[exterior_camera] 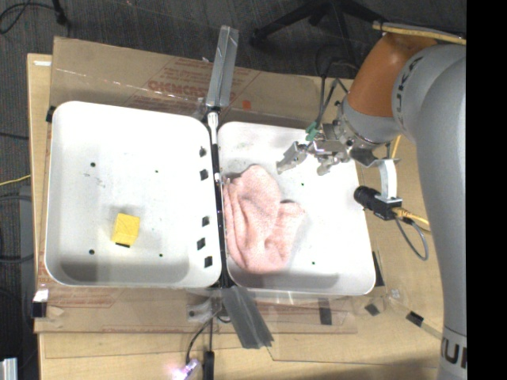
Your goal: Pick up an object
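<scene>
Camera view looks down at a slant on two shallow white bins set side by side on a surface covered with cardboard. We reach in from the right with a grey arm that has an orange band above the wrist. Our hand hovers over the upper part of the right bin, its two fingers spread wide with nothing between them.

A crumpled pink cloth lies in the right bin, against the wall that divides the two bins. It sits just below and to the left of our hand, near but not touching. A small yellow block rests on the floor of the left bin, well apart from our hand.

The cloth looks like the closer and easier target. To do this step well, we judge that we should move the hand down and left until it is over the thickest fold near the middle of the cloth, keep the fingers wide while lowering, and close only once fabric bulges between them. Pinching a thin edge risks the cloth slipping out. Going too close to the dividing wall risks a finger striking it.
</scene>
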Controlling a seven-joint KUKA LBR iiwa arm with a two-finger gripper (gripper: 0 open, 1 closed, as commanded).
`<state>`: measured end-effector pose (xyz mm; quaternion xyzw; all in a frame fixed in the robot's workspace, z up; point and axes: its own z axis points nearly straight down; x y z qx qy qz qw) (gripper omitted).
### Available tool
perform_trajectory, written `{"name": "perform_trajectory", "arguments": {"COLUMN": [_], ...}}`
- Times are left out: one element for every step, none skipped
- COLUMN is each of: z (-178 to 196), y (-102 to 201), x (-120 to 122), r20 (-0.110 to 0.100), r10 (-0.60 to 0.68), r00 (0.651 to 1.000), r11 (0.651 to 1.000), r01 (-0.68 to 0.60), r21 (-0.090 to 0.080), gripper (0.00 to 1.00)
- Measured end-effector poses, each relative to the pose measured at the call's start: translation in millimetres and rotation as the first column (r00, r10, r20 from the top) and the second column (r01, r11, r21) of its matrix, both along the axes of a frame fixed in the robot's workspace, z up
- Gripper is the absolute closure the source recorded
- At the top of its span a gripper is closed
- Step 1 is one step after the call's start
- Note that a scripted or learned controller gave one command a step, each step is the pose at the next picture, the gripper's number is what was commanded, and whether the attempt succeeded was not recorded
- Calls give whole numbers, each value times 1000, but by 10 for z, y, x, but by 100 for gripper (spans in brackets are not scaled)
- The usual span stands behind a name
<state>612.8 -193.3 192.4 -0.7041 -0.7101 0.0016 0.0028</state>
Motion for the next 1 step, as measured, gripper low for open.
{"name": "perform_trajectory", "arguments": {"z": [-946], "y": [416], "x": [67], "r20": [2], "r10": [385], "r00": [923], "r11": [923], "r01": [-385], "r21": [1], "gripper": [0]}}
